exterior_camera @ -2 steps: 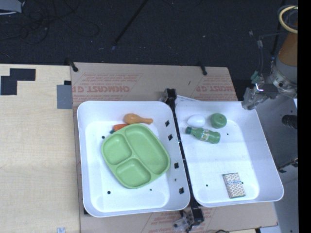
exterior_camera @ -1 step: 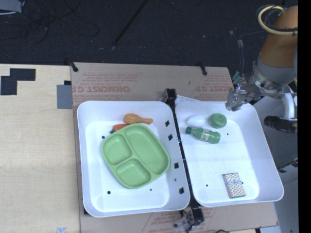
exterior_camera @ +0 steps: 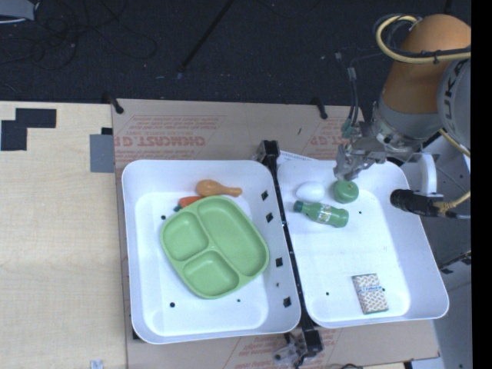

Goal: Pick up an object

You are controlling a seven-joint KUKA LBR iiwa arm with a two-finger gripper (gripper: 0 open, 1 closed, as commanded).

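Green and round, a small lid-like object [exterior_camera: 345, 191] sits in the right bin [exterior_camera: 400, 283] directly under the gripper [exterior_camera: 351, 169], whose jaws I can't make out as open or closed. Just beyond it lie a green bottle [exterior_camera: 323, 214] and a white egg-shaped piece [exterior_camera: 310, 191].

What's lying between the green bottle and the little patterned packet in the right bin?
Nothing: in the camera view, only bare white bin floor stretches from the green bottle down to the patterned packet.

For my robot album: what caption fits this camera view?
End effector over a green round object beside a green bottle.
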